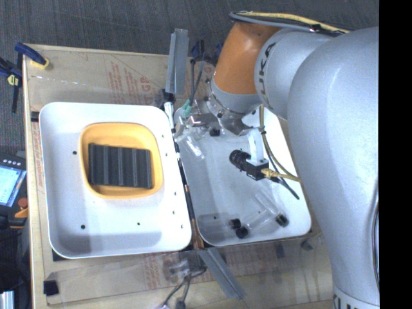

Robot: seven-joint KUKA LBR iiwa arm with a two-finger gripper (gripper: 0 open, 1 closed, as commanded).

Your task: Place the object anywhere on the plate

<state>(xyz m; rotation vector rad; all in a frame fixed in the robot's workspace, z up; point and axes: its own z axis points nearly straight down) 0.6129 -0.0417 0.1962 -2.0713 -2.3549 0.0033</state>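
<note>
Pincer [187, 126] hangs over the right bin's [219, 237] far left corner; whether it grips anything I cannot tell. Clear objects [257, 221] lie near that bin's front edge. Carry the piece high over the rims, then lower onto the yellow plate [96, 134].

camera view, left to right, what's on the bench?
Blue clamp at the wooden board's corner → left white bin → yellow plate with dark ribbed centre → right white bin → grey arm with orange band.
</note>
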